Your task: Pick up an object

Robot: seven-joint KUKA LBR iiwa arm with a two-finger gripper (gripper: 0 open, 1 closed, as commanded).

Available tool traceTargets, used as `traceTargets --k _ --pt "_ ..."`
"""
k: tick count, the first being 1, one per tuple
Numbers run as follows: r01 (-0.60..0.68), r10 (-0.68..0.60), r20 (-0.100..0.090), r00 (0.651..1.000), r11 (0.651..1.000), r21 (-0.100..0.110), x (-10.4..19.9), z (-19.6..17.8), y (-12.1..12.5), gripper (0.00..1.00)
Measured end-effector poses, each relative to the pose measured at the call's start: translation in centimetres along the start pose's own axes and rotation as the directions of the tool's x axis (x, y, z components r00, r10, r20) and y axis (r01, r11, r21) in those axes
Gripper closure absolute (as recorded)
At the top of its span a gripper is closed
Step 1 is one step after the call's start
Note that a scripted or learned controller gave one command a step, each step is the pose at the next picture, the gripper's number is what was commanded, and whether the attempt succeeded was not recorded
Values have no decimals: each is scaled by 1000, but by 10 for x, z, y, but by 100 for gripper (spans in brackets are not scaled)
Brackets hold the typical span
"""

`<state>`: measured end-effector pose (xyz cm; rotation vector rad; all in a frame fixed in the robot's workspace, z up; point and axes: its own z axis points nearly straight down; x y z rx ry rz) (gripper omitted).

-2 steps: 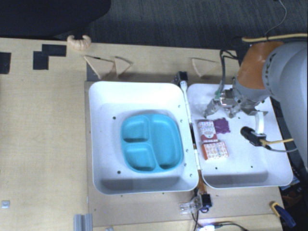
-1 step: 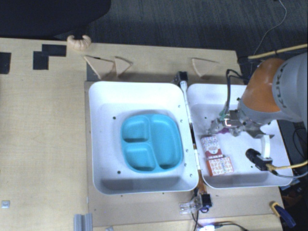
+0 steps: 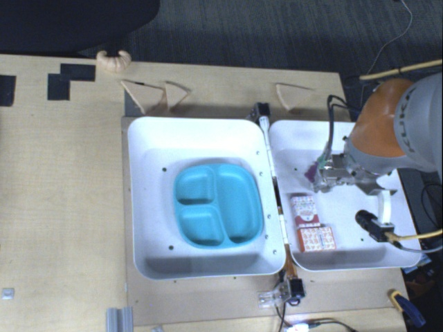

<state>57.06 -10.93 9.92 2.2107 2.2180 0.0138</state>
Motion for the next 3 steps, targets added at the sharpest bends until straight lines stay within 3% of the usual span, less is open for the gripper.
traceTargets --k 1,2,3 --pt "1 -1 2 1000 1000 6 -68 -59 76 100" --pt "2 -2 0 1000 1000 9 -67 -58 75 0" --pt "0 0 -1 1000 1000 7 -17 13 18 0"
